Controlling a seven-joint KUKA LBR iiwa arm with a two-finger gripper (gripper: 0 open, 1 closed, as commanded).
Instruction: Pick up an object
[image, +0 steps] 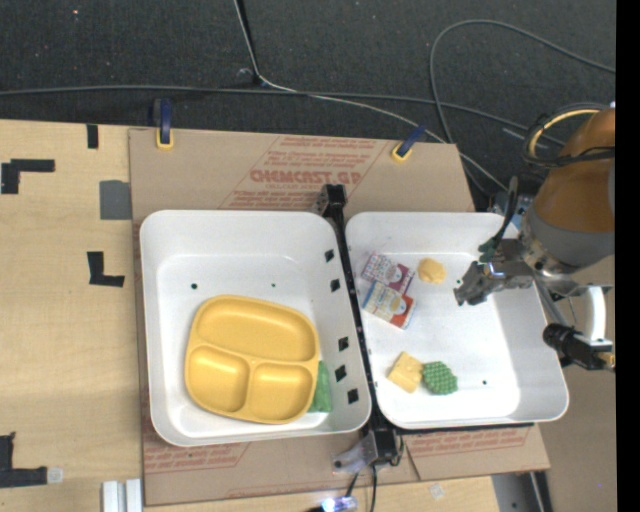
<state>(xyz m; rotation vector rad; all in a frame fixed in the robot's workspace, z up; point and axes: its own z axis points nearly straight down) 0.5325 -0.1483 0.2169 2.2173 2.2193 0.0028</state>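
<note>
The right bin (500, 400) holds a small printed packet (386, 290), a little yellow lump (431, 270), a yellow wedge (405, 371) and a green knobbly piece (438, 377) touching it. My gripper (472, 288) hangs over the right bin's upper right part, to the right of the yellow lump and apart from it. Its dark fingers point down and left; nothing shows between them.
The left bin (165, 250) holds a yellow compartment tray (252, 357) with a green item (321, 388) wedged at its right edge. A black divider (345, 300) runs between the bins. Cardboard (300, 170) lies under both, with clamps at its back edge.
</note>
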